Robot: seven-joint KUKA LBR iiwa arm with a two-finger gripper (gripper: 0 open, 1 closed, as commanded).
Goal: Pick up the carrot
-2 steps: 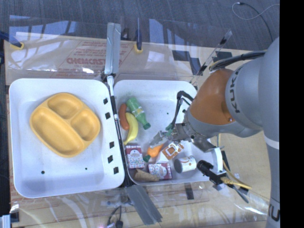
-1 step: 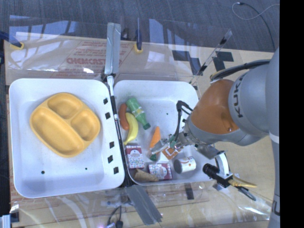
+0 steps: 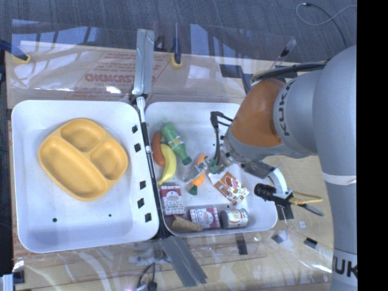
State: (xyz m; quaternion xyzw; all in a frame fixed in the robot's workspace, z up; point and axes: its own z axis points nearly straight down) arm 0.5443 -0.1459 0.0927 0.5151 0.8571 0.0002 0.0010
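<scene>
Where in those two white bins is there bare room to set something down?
Left bin: bare floor all around the yellow divided plate, widest along its near edge. Right bin: crowded around the banana, green bottle and carrot; a bare strip remains along its far wall.

My arm point(image 3: 330, 120) is chunky smooth grey tubes with a fat orange band point(image 3: 257, 117) just above the wrist. Black KUKA lettering runs beside the band, thin black cables loop off the wrist below it.
</scene>
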